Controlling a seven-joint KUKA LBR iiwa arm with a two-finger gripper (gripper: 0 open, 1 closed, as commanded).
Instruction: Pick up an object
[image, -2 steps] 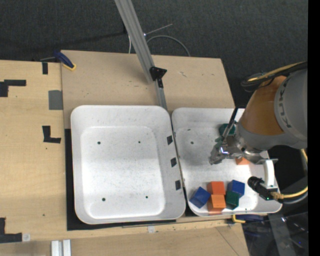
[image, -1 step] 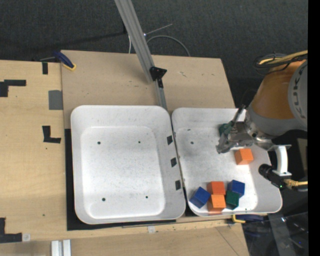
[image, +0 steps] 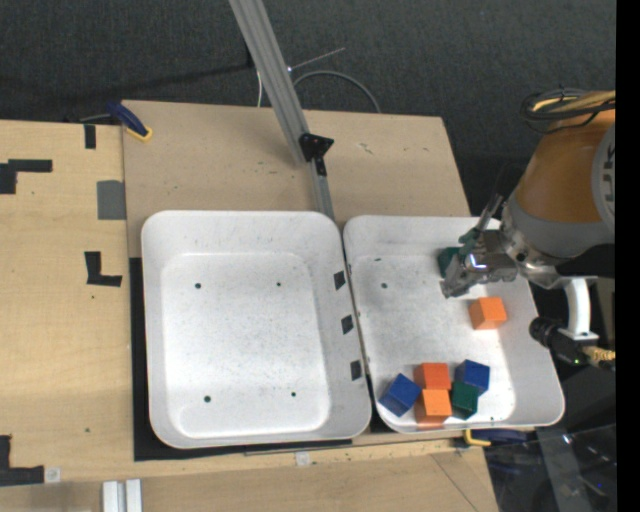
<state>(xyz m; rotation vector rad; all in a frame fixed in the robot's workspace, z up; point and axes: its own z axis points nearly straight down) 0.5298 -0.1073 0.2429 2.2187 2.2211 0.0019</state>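
Orange is the colour of the small cube (image: 488, 312) that lies alone on the floor of the right white bin (image: 400, 250), near its right wall. It looks like the easiest thing to pick up, because nothing touches it. The two-finger gripper (image: 462, 272) hangs just beside it, up and to the left, with something dark green at its tip; I cannot tell if this is a part of the tool or a thing it holds, and I cannot tell if the claw is spread or closed.

At the front edge of the same bin a group of small blocks lies close together: a blue block (image: 400, 393), an orange block (image: 434, 375) with a second orange block (image: 435, 402) in front of it, a dark blue block (image: 475, 375) and a green block (image: 464, 399). They touch or almost touch, so a finger would not enter easily between them. The left white bin (image: 160, 330) has dark specks on its floor.

I judge that the lone cube is light and stiff, probably wood or hard plastic, not fragile. Its faces are flat and maybe a little slippery. The best hold is on two opposite side faces, at the middle, with the fingers coming down straight. It sits a little turned, so the wrist may need to rotate.
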